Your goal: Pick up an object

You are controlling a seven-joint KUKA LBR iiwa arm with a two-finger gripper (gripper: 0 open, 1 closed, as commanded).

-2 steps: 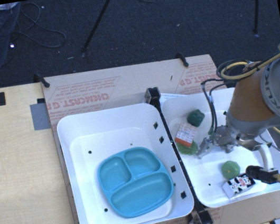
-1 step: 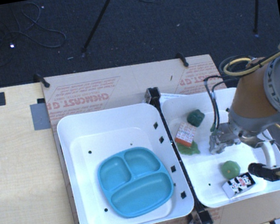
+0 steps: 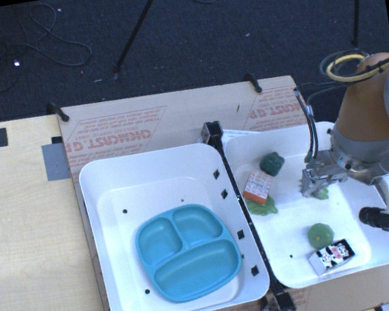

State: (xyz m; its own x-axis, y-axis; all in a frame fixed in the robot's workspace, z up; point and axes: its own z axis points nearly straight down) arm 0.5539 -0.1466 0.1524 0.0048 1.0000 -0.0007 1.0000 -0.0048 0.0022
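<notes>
My gripper [image 3: 318, 186] hangs low over the right bin [image 3: 377, 260], near its right-middle part, with a small green bit showing just under the fingers. The right bin holds a dark green lumpy object [image 3: 272, 163], an orange-and-white carton [image 3: 257, 187] lying on a green leaf-like piece [image 3: 265, 207], an olive green round object [image 3: 320, 234], and a black-and-white patterned card [image 3: 332, 255]. The carton is left of the gripper, and the round object is below it.
The left bin [image 3: 106, 204] holds a blue divided plate [image 3: 188, 252]. A black clip divider [image 3: 236, 203] runs between the bins. Cardboard [image 3: 137, 127] lies under both bins, and a wooden bench top [image 3: 26, 255] spreads to the left. Cables [image 3: 346, 66] loop above the arm.
</notes>
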